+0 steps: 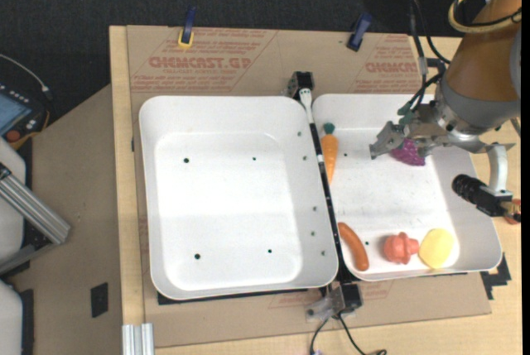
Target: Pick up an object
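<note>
Camera view, gripper [396, 140] over right bin [389, 204], finger state indiscernible, purple object [409, 152] just beside, carrot [330, 155] along left wall, sausage [354, 246], red toy [400, 247], lemon [437, 247] lining front edge.

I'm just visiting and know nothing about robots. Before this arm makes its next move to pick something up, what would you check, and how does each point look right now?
1. Pincer is over the bin that has objects, the right bin: ok.
2. A target lies close by: ok, the purple object sits right beside the pincer.
3. Purple object is between the fingers: cannot tell, the arm hides part of it.
4. Pincer is open wide enough: cannot tell from this angle.
5. Neighbours are out of the way: ok, the carrot lies apart along the bin's left wall, and the sausage, red toy and lemon sit along the near edge.
</note>
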`<action>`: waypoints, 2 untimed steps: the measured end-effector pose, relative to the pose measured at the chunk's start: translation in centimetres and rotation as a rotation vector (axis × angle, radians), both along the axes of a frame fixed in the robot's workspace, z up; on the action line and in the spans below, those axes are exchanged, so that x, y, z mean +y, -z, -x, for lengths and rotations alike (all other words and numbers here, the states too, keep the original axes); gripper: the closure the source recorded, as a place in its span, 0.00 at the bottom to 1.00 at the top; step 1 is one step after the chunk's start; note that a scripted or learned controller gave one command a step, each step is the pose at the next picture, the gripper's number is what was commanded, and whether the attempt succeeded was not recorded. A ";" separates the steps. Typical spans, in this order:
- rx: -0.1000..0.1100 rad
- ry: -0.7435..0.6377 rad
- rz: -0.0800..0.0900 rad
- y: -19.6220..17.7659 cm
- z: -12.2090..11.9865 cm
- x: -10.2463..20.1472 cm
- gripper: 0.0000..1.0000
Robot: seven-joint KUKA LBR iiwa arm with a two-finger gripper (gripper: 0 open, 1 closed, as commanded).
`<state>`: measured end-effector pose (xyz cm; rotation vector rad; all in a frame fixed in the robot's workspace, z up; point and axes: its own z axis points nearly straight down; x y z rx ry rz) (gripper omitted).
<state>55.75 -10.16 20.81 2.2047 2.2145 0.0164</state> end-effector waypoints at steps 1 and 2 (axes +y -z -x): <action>0.010 0.010 0.003 -4.1 -2.4 -7.9 0.00; 0.008 0.004 0.003 -9.4 -8.4 -12.5 0.00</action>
